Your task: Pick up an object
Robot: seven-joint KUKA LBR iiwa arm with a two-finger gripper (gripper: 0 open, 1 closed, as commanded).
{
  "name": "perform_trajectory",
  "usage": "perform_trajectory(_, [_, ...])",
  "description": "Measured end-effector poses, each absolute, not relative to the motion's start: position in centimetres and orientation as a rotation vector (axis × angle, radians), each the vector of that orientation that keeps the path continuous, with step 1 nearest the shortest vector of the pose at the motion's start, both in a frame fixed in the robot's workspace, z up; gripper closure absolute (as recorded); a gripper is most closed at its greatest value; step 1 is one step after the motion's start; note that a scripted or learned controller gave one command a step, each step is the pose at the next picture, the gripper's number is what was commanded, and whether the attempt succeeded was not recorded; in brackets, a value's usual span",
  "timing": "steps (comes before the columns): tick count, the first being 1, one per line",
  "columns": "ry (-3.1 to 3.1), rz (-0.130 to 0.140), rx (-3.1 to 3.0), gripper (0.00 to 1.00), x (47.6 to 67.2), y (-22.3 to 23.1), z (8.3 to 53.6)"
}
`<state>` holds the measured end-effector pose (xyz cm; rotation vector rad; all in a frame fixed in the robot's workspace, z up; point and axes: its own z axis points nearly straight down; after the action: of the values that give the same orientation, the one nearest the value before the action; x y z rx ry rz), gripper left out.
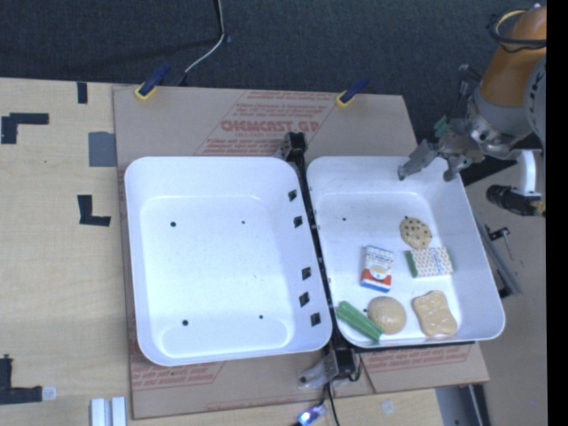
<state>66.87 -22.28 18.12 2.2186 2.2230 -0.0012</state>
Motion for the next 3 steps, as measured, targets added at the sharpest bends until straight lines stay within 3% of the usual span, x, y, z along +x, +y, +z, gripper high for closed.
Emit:
perform_trajectory(1, [2.226, -0.005, 2.219, 0.0, 66.8, -22.2, 15.7])
perform_trajectory(2, [2.219, 0.004, 2.216, 0.0, 66.9, -22.4, 22.5])
perform_trajectory(3, [2.222, 0.0, 2.22, 0.0, 66.9, -22.4, 22.6])
